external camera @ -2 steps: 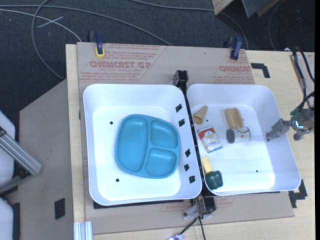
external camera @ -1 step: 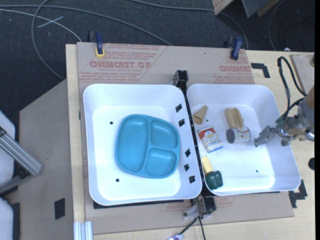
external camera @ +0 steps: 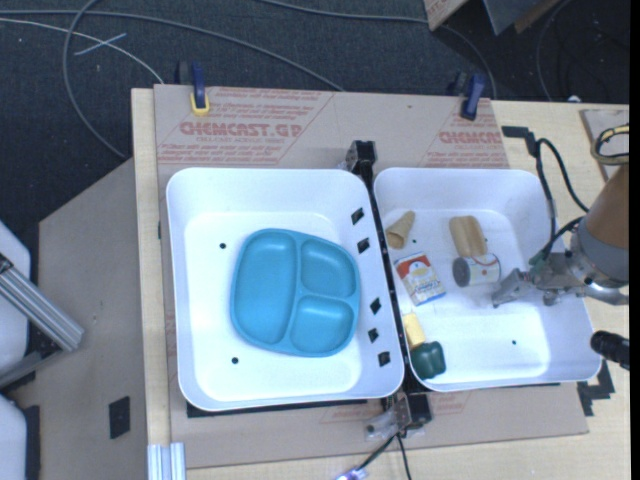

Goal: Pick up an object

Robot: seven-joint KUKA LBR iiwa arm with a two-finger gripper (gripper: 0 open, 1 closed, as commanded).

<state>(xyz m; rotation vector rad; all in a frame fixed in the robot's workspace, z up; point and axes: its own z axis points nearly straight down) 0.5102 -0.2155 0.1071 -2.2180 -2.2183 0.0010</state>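
Observation:
In the right bin [external camera: 520, 353], my gripper [external camera: 507, 288] sits low by the right wall. It is open, points left, and holds nothing. Just left of its tips lies a small grey can [external camera: 468, 269] on its side, apart from them. A tan cylinder [external camera: 466, 235] lies behind the can. Further left are a waffle cone [external camera: 401, 228] and a small red, white and blue packet [external camera: 421, 278]. A yellow and green toy [external camera: 421, 349] rests at the bin's front left corner.
The left bin [external camera: 190, 268] holds a blue divided plate [external camera: 296, 291]. A black divider [external camera: 374, 268] runs between the bins. The grey arm [external camera: 605, 238] enters over the right bin's right wall. Cables [external camera: 548, 183] hang behind it.

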